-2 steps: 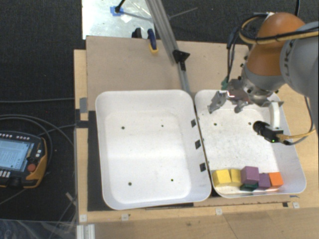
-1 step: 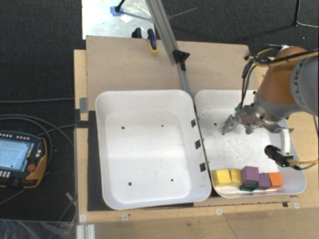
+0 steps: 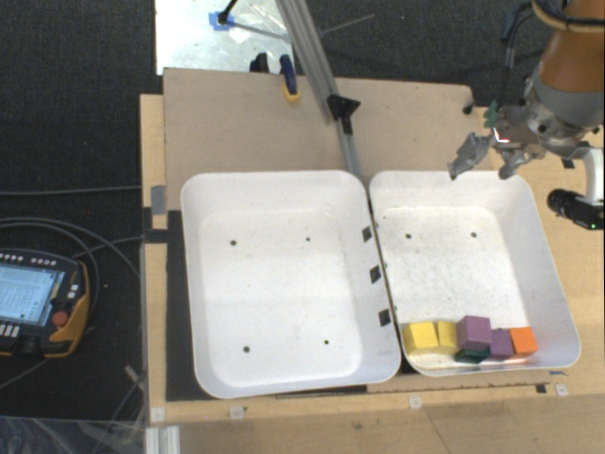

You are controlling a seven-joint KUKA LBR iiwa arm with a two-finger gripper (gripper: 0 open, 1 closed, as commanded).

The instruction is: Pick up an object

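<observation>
A row of little blocks sits along the near edge of the right bin (image 3: 544, 253): two yellow blocks (image 3: 430, 336), a dark green block (image 3: 472, 354), two purple blocks (image 3: 484, 333), and an orange block (image 3: 524, 340). They are packed close, touching each other. The left bin (image 3: 203, 253) lies just beside it. The gripper (image 3: 487, 157) hangs over the far edge of the right bin, well apart from the blocks. Its two fingers are spread apart, with nothing between them.
</observation>
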